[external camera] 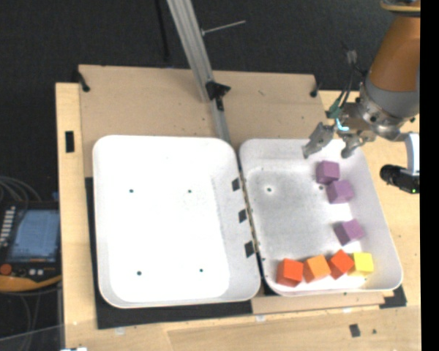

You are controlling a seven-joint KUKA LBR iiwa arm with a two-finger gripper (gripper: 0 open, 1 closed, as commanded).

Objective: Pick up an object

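Observation:
My gripper (331, 146) hangs over the far right corner of the right bin (293, 210), its two fingers spread open with nothing between them. Just below it lies a purple block (327, 171), with a second purple block (340, 191) beside it and a third (349, 231) further toward the front. Along the bin's front wall sit an orange-red block (290, 271), an orange block (317, 268), a red block (342, 262) and a yellow block (363, 262).
The left bin (164, 218) stands beside the right one. A slanted metal post (194, 46) rises from behind the bins. A handheld screen (31, 238) with cables lies off the bench at the left.

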